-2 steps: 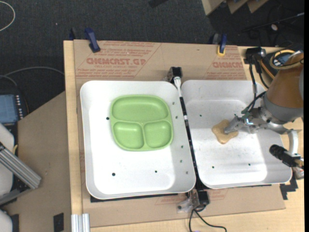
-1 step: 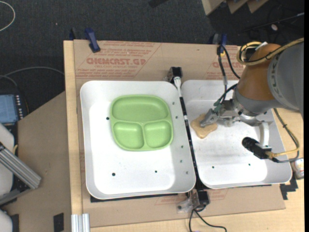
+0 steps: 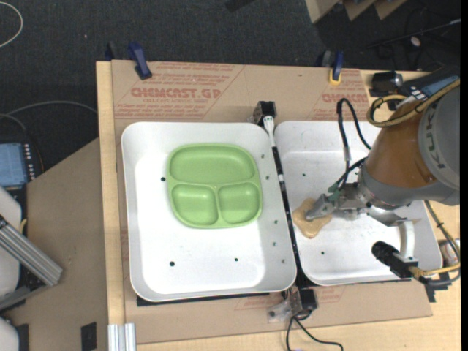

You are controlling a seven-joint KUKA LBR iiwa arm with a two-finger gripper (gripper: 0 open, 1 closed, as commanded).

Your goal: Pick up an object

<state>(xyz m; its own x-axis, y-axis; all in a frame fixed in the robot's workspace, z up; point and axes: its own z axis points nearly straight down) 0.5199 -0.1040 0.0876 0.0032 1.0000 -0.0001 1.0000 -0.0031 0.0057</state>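
The gripper (image 3: 316,212) is down in the right bin (image 3: 351,269) on the tan object (image 3: 310,227) lying just beneath and forward of its tip (jaw width I cannot tell); grasping step, seemingly; next comes a firm closure, then lifting.

Probably lab, clamped bench (image 3: 190,86), loose cables (image 3: 351,134)

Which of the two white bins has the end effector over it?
The right bin: the end effector sits low over its left part at a tan object. The left bin holds a green divided plate.
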